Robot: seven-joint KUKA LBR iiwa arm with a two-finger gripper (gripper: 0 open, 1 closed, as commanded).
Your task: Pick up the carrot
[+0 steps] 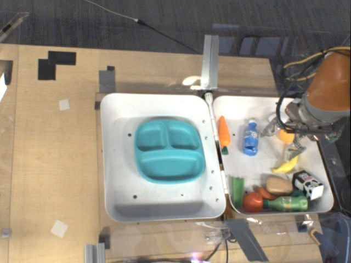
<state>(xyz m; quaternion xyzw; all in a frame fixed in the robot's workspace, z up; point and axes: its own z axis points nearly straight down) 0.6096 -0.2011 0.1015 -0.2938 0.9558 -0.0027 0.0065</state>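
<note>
One toy carrot (223, 131), probably light, stiff and slick, best pinched mid-body across its width; gripper (285, 136) state unclear, honestly can't tell.

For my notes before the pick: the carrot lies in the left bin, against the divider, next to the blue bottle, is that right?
Not quite. The camera view shows the carrot in the right bin, not the left. The rest holds: it lies against the divider, with the blue bottle next to it.
</note>
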